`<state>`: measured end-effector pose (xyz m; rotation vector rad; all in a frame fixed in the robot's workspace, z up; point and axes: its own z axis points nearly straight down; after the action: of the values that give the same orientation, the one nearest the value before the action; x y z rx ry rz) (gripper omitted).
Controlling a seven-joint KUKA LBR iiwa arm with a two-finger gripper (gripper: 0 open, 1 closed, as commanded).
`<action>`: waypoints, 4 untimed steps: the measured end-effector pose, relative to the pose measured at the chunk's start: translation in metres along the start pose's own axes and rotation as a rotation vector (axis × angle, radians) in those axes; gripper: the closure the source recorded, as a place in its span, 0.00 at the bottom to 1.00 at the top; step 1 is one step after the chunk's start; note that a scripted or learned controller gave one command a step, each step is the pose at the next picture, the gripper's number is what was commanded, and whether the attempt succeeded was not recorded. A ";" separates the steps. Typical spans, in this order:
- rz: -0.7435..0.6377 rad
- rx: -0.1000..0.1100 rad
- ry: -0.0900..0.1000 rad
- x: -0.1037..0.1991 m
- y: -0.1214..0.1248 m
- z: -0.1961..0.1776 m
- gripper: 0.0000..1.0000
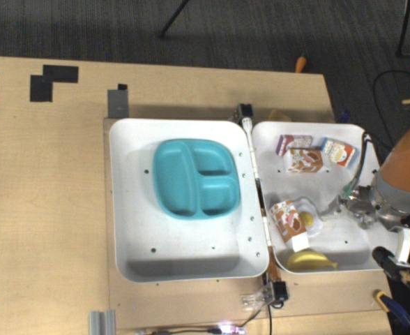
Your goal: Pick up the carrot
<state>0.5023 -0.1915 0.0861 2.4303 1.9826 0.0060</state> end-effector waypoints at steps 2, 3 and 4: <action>0.458 0.004 -0.001 0.049 0.077 0.001 0.00; 1.158 0.026 -0.019 0.063 0.106 -0.010 0.00; 1.136 0.017 -0.013 0.066 0.109 -0.021 1.00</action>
<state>0.6223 -0.1487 0.1075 3.1227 0.3647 -0.0224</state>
